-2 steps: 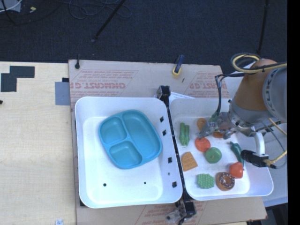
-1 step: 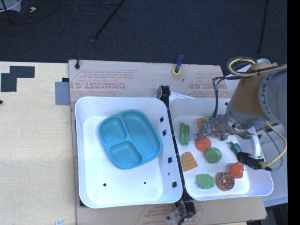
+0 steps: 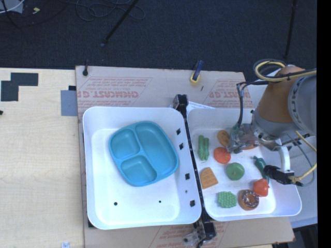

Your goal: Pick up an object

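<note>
The right bin (image 3: 289, 208) holds several toy foods: a green pickle (image 3: 203, 148), an orange piece (image 3: 223, 137), a red tomato (image 3: 222, 155), a green apple (image 3: 235, 171), a tan cracker (image 3: 208, 177), a knobbly green piece (image 3: 226, 199), a donut (image 3: 249, 200) and a red piece (image 3: 261, 187). My gripper (image 3: 236, 144) reaches in from the right and hangs low over this bin. It is just right of the orange piece and just above the red tomato. The gripper partly hides what lies under it.
The left bin (image 3: 98, 200) holds a blue divided plate (image 3: 143, 152). A black ridge (image 3: 189, 159) separates the two bins. The grey arm with its orange band (image 3: 276, 102) and loose cables (image 3: 289, 172) overhang the right bin's right side.
</note>
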Tool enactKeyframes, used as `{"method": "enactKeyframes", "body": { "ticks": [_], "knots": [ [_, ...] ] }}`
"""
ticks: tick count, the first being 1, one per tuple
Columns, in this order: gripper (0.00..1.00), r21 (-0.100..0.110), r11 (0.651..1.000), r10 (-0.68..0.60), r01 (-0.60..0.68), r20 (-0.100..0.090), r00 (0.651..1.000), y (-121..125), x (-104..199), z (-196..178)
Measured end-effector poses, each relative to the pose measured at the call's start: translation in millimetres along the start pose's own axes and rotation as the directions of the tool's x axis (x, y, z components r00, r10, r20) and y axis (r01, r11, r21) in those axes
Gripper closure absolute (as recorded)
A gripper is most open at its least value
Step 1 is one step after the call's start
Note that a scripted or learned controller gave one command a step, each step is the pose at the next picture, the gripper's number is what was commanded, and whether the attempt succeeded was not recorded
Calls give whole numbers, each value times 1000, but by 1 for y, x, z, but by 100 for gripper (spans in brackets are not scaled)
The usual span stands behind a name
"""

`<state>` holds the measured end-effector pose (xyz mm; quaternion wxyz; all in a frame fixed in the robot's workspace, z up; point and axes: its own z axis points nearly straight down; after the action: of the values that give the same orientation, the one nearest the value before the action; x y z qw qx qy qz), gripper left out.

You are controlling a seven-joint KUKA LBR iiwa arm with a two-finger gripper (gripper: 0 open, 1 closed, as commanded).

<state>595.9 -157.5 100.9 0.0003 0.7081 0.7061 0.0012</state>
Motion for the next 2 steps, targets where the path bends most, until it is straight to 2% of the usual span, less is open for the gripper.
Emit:
{"method": "enactKeyframes", "body": {
  "ticks": [2],
  "knots": [
    [100, -2, 1000, -4, 4, 2, 1000, 5, 5, -126]
  ]
}}
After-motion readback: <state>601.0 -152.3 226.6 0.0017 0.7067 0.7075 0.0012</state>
